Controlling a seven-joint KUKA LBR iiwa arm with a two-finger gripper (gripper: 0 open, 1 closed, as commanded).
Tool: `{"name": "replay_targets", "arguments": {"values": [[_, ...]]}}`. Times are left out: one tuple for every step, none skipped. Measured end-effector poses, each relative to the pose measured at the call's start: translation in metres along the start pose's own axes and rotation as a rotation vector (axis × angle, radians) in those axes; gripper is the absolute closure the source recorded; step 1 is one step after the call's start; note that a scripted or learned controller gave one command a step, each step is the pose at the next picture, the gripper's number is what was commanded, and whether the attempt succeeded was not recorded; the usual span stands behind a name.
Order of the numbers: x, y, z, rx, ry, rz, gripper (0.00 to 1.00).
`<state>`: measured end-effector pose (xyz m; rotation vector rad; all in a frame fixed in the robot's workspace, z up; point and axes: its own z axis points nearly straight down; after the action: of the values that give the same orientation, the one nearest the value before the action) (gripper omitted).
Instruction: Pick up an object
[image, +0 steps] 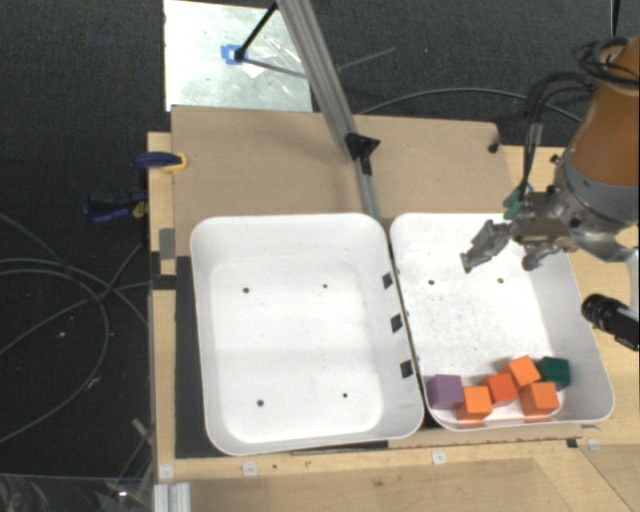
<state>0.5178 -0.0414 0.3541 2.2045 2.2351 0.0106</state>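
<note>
Nearest the camera, along the front wall of the right bin (590, 385), a cluster of small blocks lies packed together. A purple block (445, 389) sits at the left end, touching an orange block (477, 401) just beside it. Further right come two more orange blocks (502, 387), one of them (523, 370) set slightly higher in the view, and a fourth orange block (540, 398) rests at the right end against the bin's front rim. A dark green block (556, 372) lies just behind that one, near the right wall.

The left bin (210, 300) stands side by side with the right bin, their rims touching along the middle, where small black clips (396, 322) sit on the joint. Both rest on the brown counter (250, 160).

Further back, the pincer (508, 250) hangs over the far part of the right bin, well apart from the blocks. Its fingers (482, 247) are spread, with nothing between them. The grey arm with its orange band (608, 135) reaches in from the right.

Beyond the bins, a slanted grey pole (335, 95) crosses the counter, and blue clamps (155, 160) grip its left edge.
</note>
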Motion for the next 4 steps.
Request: {"name": "replay_targets", "arguments": {"values": [[-0.004, 0.061, -0.191, -0.006, -0.005, 0.007, 0.00], [-0.088, 0.112, -0.185, 0.002, -0.008, 0.020, 0.00], [-0.139, 0.162, -0.159, 0.004, -0.006, 0.017, 0.00], [-0.167, 0.172, -0.189, -0.001, -0.007, 0.015, 0.00]]}}
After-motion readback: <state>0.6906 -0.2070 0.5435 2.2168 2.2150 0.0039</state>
